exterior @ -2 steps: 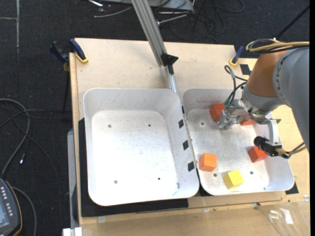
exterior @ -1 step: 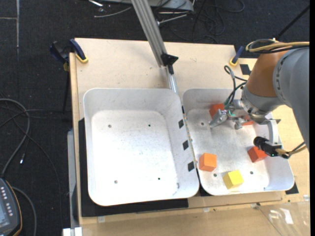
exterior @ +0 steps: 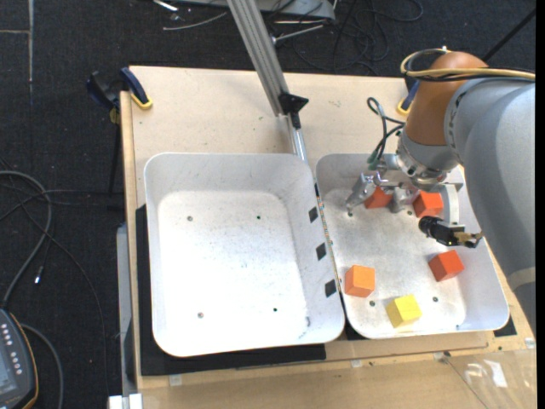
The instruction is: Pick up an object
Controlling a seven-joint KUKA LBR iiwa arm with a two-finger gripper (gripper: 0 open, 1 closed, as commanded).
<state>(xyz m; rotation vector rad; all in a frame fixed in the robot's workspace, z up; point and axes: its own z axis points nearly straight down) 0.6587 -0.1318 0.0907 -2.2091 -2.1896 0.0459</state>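
Gripper (exterior: 381, 196) in right bin (exterior: 485, 313) — fingers grasping a red-orange block (exterior: 375, 198) | orange block (exterior: 359, 280), yellow block (exterior: 403, 310) nearer the front | wooden bench (exterior: 213, 100) — dark floor, cables.

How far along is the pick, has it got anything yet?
Reach looks done: the pincer is low in the right bin, at a red-orange block. Whether it is gripped, I cannot tell. Lifting is left. The orange cube, yellow cube and red cube lie loose.
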